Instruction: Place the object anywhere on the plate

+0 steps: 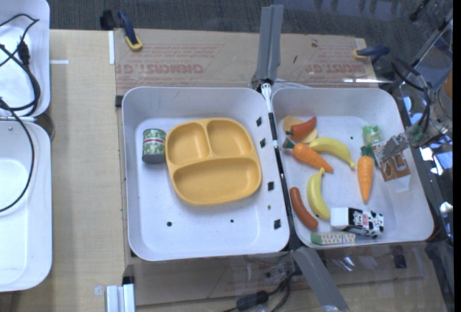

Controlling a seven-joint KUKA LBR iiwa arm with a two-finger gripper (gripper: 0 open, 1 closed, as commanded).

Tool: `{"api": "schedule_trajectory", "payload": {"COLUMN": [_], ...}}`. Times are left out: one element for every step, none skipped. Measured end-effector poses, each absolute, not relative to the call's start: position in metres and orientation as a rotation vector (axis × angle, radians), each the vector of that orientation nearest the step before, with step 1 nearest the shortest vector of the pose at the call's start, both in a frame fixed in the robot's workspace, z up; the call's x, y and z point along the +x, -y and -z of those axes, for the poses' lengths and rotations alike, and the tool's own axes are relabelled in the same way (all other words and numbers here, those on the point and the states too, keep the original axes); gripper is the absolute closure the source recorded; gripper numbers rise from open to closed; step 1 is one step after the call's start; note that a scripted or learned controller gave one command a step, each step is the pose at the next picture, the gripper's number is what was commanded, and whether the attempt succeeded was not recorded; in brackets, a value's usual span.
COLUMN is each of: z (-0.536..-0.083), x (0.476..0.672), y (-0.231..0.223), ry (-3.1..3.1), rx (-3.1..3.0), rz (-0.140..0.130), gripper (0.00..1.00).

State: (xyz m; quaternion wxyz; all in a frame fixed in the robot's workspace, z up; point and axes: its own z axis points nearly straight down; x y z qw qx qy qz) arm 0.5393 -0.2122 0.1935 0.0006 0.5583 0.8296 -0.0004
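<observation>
Yellow plate (214,161) with three compartments, lying flat in the middle of the left bin (137,188). Just left of it and apart from it, a small green can (153,145) standing upright.

In the right bin (403,220), a loose cluster of toy food:
- two bananas (333,150), one near the centre, the other below it
- an orange carrot (312,157) by the upper banana
- a second carrot (366,177) upright in the frame, further right
- a red pepper (303,127) at the upper left
- a sausage (302,207) at the lower left
- a black-and-white carton (366,220) near the bottom wall

Not clear which of these is meant for the plate.

Gripper (395,147) low at the right side of the right bin, over a brown box (396,169), its outline blurred. Impossible to tell whether parted or closed, or touching the box. Arm (432,127) cut off at the frame's right edge.
</observation>
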Motion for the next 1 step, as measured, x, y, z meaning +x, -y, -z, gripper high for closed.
{"api": "schedule_trajectory", "payload": {"z": [-0.2323], "x": [0.5697], "y": [0.2015], "ry": [-2.537], "rx": [1.851], "rz": [0.002], "gripper": [1.00]}}
